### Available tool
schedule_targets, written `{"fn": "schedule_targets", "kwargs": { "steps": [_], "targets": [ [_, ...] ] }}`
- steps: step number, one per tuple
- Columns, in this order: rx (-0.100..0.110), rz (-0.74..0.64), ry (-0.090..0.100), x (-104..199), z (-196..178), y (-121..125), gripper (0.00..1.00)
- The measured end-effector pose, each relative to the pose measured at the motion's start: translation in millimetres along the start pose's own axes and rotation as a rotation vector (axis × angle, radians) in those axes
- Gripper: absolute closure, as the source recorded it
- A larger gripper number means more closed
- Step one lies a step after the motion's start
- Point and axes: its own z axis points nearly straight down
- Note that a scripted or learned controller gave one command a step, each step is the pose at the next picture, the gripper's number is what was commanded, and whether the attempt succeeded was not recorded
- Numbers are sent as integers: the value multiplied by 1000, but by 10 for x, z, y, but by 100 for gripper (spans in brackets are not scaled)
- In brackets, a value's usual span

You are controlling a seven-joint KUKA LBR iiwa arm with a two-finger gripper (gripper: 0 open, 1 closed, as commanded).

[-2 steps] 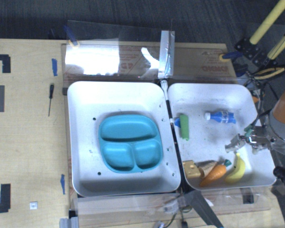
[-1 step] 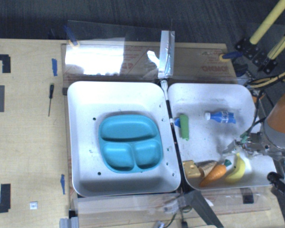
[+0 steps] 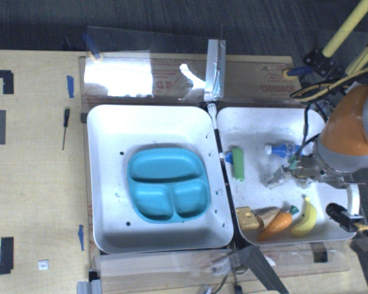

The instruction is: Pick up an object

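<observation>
gripper (image 3: 292, 168) low in right bin (image 3: 257, 118), over a clear plastic item (image 3: 275, 176), possibly touching | finger opening: cannot tell | banana (image 3: 305, 218), carrot (image 3: 277, 223) lie nearer the front wall

The arm (image 3: 351, 133) is cut off by the right edge of the camera view, and the fingers of the gripper (image 3: 292, 167) are obscured by glare and blur. The clear item (image 3: 275, 175) beside the gripper is too indistinct to be identified. The far end of the brown object (image 3: 257, 217) is hidden under the carrot (image 3: 277, 223).
</observation>
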Motion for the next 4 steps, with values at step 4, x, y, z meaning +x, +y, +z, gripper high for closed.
{"fn": "schedule_targets", "kwargs": {
  "steps": [4],
  "targets": [
    [-1, 36, -2, -129, 87, 795, 0]
  ]
}}
